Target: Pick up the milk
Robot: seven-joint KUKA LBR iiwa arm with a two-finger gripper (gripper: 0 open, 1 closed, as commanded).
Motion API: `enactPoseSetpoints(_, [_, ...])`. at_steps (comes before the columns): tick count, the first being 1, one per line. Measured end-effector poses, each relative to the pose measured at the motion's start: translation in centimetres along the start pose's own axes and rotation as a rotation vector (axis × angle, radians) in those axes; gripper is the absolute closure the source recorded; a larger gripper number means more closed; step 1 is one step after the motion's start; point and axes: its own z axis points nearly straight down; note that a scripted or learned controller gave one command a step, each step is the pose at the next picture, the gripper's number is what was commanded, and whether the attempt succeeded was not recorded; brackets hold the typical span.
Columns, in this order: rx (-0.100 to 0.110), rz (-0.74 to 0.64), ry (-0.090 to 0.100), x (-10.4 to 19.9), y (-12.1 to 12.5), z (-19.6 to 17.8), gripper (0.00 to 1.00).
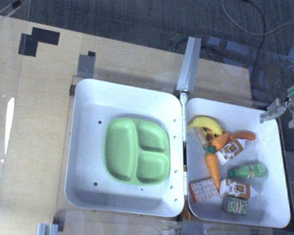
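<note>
Item: my gripper (278, 110), hanging over the far right corner of the right bin (285, 164), outside the clutter. Whether it is released or clenched I cannot tell from here; nothing shows in it.

Item: milk (235, 188), taken to be the small white-and-brown carton lying on its side in the near half of that bin. It lies toward the camera and somewhat left of me, well apart. Long axis roughly left-right across the view.

Neighbours: carrot (213, 166) just left, green bottle (247, 171) beyond, dark can (234, 206) touching its near side.

Judgement: crowded; the jaws should straddle the short width.
</note>
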Motion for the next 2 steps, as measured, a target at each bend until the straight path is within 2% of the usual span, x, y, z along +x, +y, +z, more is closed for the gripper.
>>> enactPoseSetpoints(1, [-0.005,-0.249,0.0,4.3,-1.6,14.8,0.0])
enactPoseSetpoints(2, [-0.009,-0.25,-0.001,4.3,-1.4,13.8,1.0])
